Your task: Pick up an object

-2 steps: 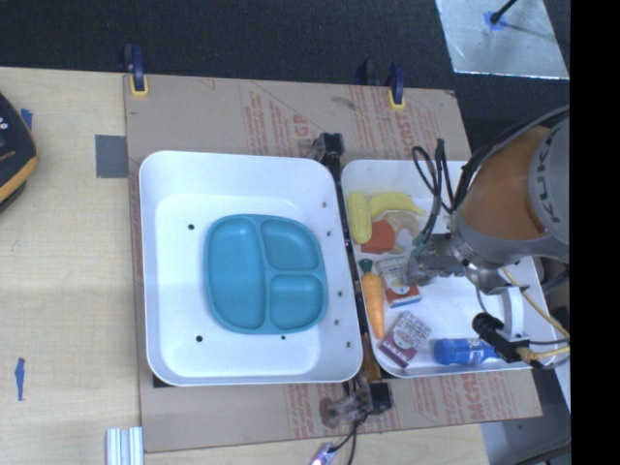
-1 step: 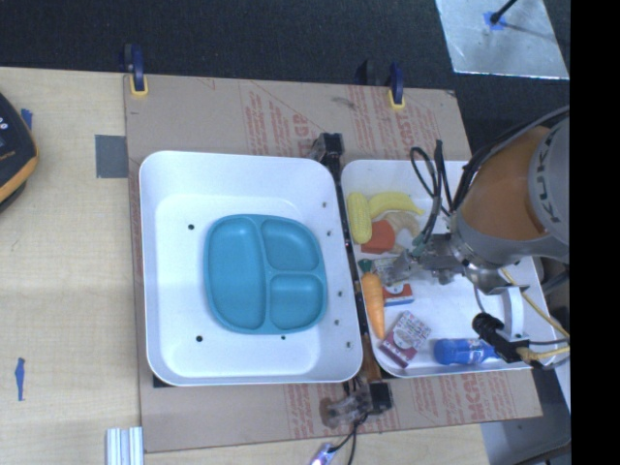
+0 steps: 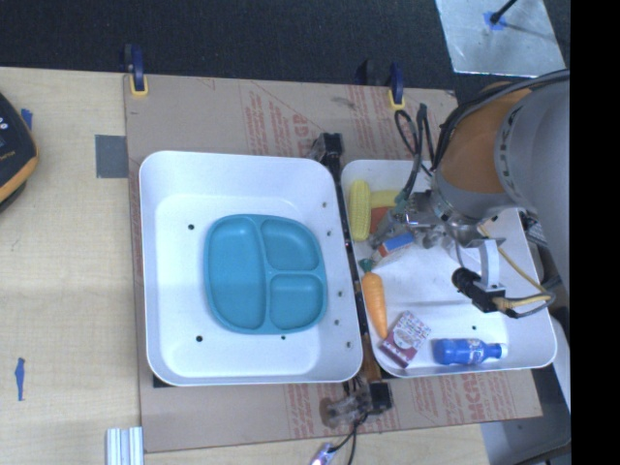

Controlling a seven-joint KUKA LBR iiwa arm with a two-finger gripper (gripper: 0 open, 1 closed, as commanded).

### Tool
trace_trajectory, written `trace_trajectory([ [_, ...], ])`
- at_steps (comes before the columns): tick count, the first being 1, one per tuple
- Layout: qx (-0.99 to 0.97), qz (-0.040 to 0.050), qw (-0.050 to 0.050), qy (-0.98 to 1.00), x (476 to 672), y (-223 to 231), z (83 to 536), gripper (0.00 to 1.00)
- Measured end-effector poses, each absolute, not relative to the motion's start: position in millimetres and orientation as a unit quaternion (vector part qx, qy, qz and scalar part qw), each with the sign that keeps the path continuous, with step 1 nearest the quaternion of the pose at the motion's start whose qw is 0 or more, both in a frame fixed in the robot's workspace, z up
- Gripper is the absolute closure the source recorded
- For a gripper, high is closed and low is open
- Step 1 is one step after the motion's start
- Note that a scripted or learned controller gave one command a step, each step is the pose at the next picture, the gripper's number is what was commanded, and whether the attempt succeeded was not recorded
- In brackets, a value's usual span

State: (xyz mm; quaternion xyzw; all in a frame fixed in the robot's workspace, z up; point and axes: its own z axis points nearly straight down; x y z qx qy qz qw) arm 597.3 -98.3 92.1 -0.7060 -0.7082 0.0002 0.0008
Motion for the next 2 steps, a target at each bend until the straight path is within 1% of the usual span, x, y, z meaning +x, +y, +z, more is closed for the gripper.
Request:
trace_trajectory([
  [1,-0.705,0.0033,0.004,-0.709,654.5,-111.2,90.2,0.00],
  [2,-0.706,0.0030,0.004,-0.708,654.9,-106.3,91.1,0.00],
])
